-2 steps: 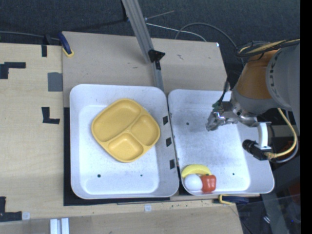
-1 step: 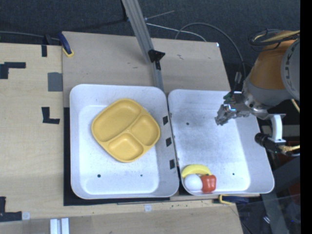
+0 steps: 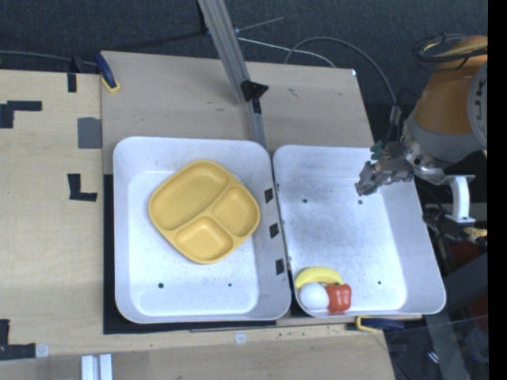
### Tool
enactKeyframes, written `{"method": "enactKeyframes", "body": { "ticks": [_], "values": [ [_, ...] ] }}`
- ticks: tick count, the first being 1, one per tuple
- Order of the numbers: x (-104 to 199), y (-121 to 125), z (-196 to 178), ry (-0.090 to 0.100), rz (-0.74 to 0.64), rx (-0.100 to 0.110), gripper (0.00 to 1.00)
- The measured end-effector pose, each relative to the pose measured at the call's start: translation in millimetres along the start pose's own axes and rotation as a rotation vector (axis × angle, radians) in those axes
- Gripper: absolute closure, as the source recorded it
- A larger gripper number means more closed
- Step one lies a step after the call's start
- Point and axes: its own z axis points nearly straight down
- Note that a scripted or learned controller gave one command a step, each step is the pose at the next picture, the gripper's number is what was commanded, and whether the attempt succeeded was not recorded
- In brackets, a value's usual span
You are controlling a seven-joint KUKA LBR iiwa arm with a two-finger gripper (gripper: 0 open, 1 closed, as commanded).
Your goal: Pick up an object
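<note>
The arm point(image 3: 455, 109) is cut off by the right edge; the tool's point(image 3: 366, 185) fingers blur together.

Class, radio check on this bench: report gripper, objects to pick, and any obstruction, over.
Gripper over right bin, upper right part, nothing seen between fingers. Yellow, white and red objects clustered at that bin's lower left corner. Yellow tray in left bin. Path unobstructed.

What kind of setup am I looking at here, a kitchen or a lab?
Most likely a robotics lab bench: two shallow white bins side by side, a grey-and-orange robot arm, and toy items such as a yellow divided plate.
</note>
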Motion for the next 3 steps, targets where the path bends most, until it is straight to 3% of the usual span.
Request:
{"method": "enactKeyframes", "body": {
  "ticks": [2,3],
  "values": [
    [103,32,17,0.001,-0.005,0.004,1.0],
    [151,39,7,0.002,-0.005,0.003,1.0]
  ]
}}
